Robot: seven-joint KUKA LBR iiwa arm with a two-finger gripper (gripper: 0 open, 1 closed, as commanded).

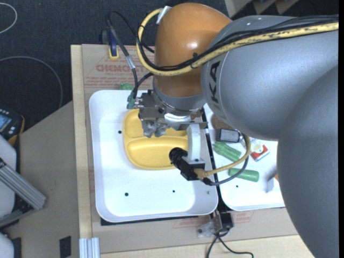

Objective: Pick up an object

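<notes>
A large yellow, rounded object (pixel 153 150) lies in the upper middle of the left white bin (pixel 145 198). My gripper (pixel 153 127) hangs straight over the yellow object's top edge, very near or touching it; I cannot tell which. The orange band and the grey wrist hide the part of the bin behind it. A black fitting (pixel 184 164) on the wrist covers the object's right end.
The right bin (pixel 252 200) holds two green sticks (pixel 230 151) (pixel 246 174), a red and white item (pixel 260 152) and a dark small thing (pixel 228 136). The big grey arm covers most of that bin. A cable runs off the front edge.
</notes>
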